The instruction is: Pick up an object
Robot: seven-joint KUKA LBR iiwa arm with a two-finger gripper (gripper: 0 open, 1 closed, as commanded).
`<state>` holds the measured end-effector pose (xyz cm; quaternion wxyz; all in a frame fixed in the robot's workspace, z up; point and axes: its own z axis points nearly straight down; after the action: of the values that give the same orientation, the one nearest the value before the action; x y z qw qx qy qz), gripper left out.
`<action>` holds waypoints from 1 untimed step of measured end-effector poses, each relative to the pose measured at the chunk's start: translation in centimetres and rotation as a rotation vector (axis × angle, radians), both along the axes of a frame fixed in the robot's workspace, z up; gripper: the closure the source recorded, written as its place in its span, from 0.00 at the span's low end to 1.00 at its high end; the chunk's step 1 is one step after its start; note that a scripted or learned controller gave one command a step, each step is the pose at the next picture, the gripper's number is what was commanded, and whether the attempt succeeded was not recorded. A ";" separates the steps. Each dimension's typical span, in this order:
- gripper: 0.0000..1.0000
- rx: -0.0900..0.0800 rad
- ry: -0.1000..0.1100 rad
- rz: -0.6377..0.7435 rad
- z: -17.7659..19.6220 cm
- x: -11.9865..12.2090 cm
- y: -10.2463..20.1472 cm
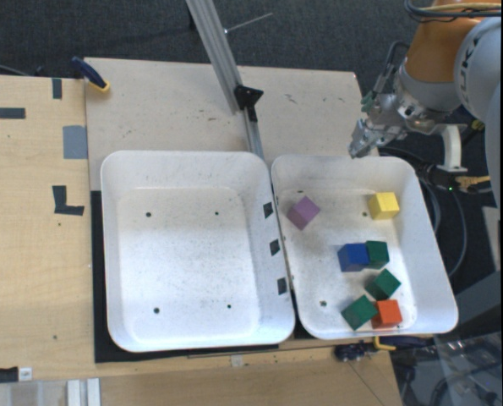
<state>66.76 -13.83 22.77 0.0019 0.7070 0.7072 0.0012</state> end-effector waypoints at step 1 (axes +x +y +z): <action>1.00 0.001 0.003 0.001 1.8 0.0 0.0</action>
<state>66.81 -13.80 24.53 0.0006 0.7067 0.7075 0.0004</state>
